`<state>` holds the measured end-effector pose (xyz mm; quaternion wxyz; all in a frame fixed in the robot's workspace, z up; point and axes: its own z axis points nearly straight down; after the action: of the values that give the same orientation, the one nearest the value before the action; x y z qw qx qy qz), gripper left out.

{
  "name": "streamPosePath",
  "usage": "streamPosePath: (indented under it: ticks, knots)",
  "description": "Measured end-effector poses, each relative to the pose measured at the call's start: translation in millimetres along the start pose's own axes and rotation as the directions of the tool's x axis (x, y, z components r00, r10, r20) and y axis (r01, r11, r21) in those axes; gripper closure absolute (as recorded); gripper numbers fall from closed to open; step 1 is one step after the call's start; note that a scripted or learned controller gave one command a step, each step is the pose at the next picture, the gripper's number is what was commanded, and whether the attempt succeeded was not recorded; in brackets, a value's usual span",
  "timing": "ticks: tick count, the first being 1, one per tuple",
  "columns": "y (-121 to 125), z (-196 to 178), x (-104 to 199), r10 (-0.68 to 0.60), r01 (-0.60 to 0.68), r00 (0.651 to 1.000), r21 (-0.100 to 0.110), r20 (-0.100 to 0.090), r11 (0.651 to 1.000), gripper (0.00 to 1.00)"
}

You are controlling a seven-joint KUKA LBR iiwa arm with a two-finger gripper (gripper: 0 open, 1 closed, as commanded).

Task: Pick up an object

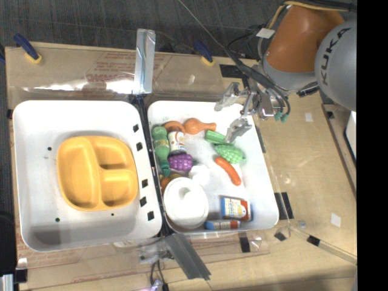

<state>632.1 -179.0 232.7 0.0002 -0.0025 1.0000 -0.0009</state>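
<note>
Hovering pincer (pixel 237 128) over bumpy green toy (pixel 231 153) — right bin (pixel 267 187).

We see a yellow divided tray (pixel 97 171) of smooth, glossy plastic sitting in a matt white bin (pixel 27 162). The toy foods look plastic too (the purple grapes (pixel 180 161) bumpy, the orange carrot (pixel 228 170) smooth), and the bench (pixel 303 180) looks like matt brown board.

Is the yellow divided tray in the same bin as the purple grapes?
No: the yellow tray lies in the left bin, the purple grapes in the right bin.
</note>
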Motion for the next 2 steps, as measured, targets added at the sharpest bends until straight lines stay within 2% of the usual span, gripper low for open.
streamPosePath:
  ticks: [1,2]
  knots:
    - [-25.6,130.4,54.8,0.052,-0.052,0.999,-0.003,-0.007,0.999,0.00]
    - [-28.7,137.6,51.9,-0.009,0.009,1.000,0.000,0.003,1.000,0.00]
